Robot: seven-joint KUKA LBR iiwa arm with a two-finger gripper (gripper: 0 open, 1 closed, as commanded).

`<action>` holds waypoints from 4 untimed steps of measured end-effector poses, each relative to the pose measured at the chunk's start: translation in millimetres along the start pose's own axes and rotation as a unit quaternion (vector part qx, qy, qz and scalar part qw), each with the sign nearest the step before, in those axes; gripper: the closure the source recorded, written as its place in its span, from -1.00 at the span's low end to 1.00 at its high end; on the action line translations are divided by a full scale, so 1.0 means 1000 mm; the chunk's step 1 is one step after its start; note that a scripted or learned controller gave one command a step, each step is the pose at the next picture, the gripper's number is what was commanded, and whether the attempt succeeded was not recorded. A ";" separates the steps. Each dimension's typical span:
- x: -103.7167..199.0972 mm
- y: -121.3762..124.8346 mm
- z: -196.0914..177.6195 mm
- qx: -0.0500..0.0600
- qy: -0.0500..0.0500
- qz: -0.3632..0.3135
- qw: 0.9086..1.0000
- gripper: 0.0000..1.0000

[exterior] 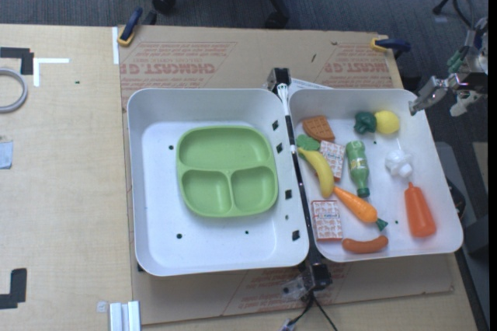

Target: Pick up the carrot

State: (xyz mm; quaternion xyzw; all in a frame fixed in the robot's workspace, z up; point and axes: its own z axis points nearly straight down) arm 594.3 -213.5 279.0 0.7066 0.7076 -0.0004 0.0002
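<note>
Two white bins are being viewed from above, side by side on a bench. In the left bin (147,189) a green divided plate (227,170) is lying. In the right bin (435,166) toy foods are scattered. The carrot (356,205) is lying slantwise near the bin's front, its green stem pointing to the lower right. It is touching a green bottle (358,167) above it and is lying just beside a banana (318,170), a printed box (326,220) and a sausage (365,245). The gripper (449,92) is being held near the right bin's far corner, well apart from the carrot; whether the claw is apart or together cannot be told. A grasp is best made across the carrot's thick middle, clear of the neighbours.
</note>
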 end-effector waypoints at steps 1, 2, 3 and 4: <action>0.073 -0.063 0.132 0.000 0.000 0.053 0.999 -1.00; 0.120 -0.114 0.184 -0.003 0.001 0.138 0.990 -1.00; 0.121 -0.113 0.174 -0.004 0.001 0.140 0.990 1.00; 0.172 -0.062 0.087 0.000 0.000 0.279 0.960 1.00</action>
